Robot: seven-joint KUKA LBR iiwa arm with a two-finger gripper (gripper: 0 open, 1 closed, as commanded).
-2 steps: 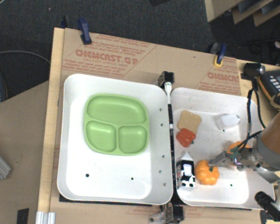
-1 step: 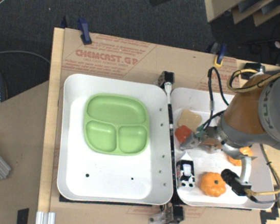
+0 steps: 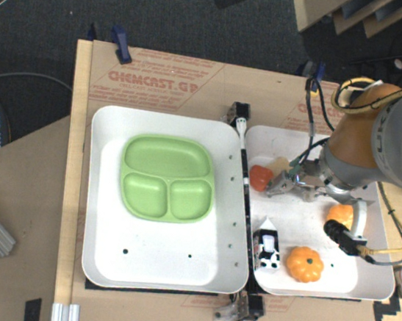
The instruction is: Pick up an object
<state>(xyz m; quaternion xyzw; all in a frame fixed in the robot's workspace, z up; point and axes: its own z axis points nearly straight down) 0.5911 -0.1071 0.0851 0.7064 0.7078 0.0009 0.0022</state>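
**Gripper low in the right bin, beside a red-orange piece**

At the left, the left bin (image 3: 100, 246) holds a green plate (image 3: 167, 179) with three compartments (one wide across the top, two smaller below), lying flat in the bin's upper half. Both bins sit on a cardboard sheet (image 3: 73, 175) printed with red lettering.

Past the divider, the right bin (image 3: 361, 290) has several small things scattered in it. A red-orange round piece (image 3: 260, 177) lies near the bin's left wall. Below it, at the lower left corner, is a small black-and-white carton (image 3: 267, 249), and just to its right a small orange pumpkin (image 3: 305, 264). Further right, another orange object (image 3: 340, 212) sits partly hidden behind the arm's cabling and a black part.

The gripper (image 3: 281, 184) reaches in from the right, its tips down near the bin floor just beside the red-orange piece; whether they touch it is unclear. The fingers are too blurred and small to tell how far apart they stand, and nothing can be seen held between them.
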